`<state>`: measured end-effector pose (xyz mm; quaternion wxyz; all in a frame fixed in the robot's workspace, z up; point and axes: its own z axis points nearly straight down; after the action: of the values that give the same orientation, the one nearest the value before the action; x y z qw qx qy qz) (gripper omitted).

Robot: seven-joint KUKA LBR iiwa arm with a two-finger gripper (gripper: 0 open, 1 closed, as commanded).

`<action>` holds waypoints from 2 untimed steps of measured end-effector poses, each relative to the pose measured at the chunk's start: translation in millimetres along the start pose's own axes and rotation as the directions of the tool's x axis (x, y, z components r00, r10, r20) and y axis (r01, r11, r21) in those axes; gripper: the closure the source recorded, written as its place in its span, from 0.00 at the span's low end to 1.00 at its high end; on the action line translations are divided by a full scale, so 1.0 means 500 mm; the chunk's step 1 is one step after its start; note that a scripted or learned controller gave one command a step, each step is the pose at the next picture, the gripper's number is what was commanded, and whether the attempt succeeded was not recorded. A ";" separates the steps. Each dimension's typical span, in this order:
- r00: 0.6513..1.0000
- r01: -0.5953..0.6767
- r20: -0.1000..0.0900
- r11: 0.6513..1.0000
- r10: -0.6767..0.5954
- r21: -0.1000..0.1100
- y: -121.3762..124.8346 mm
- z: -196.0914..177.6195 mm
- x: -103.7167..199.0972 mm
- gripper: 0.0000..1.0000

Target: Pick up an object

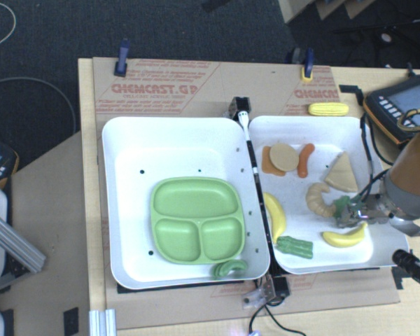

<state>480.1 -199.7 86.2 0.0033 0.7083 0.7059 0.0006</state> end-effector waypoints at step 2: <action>1.000 0.003 -0.001 1.000 -0.003 0.001 0.000 0.001 -0.049 1.00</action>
<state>480.3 -224.2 86.0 0.0026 0.7073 0.7069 0.0009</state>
